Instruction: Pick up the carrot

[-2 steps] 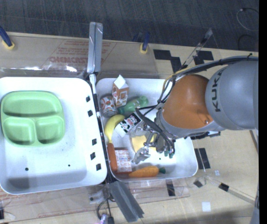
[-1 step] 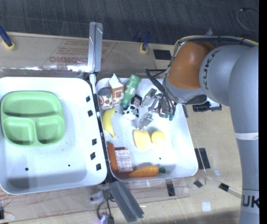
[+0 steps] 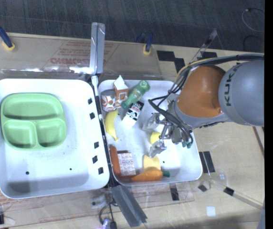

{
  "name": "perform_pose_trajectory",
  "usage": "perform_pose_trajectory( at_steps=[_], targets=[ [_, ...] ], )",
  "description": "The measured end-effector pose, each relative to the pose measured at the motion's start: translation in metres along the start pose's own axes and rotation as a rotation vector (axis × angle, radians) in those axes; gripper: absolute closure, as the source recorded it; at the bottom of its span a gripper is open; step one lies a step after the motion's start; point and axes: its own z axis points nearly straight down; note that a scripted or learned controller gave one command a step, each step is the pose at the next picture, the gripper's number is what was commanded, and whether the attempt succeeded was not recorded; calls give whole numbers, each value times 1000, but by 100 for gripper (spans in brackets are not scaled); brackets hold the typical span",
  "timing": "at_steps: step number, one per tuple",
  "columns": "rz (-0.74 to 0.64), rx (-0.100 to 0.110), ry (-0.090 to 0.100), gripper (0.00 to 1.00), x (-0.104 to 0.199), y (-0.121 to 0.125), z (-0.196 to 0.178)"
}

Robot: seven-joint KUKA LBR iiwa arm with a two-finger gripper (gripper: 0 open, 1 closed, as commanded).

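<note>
The bench (image 3: 41, 56) carries two white bins side by side, with blue clamps (image 3: 5, 38) at its far edge. The left bin (image 3: 46, 175) holds a green tray (image 3: 33, 120) with three compartments, set toward its far left corner. The arm (image 3: 222, 92), grey with an orange band, reaches in from the right over the right bin (image 3: 194, 168), and its gripper (image 3: 161, 136) hangs low over the middle of that bin, above a small yellow item (image 3: 154, 137); whether its fingers are apart or closed cannot be told, and nothing is seen between them. In the right bin, a green bottle (image 3: 134, 97) lies tilted near the far wall, beside a small carton (image 3: 120, 90) and a can (image 3: 109, 101). A banana (image 3: 110, 124) lies along the left wall, below the can. A brown packet (image 3: 123, 163) sits near the front left corner. A yellow wedge (image 3: 151, 162) rests just behind the carrot (image 3: 147, 176), which lies flat against the bin's front wall, orange with its green end pointing right, apart from the gripper.
</note>
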Motion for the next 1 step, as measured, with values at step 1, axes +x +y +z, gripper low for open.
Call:
perform_pose_trajectory(
  at_steps=[1],
  targets=[
    [-334,2,-4,0,39,-28,-2]
  ],
)
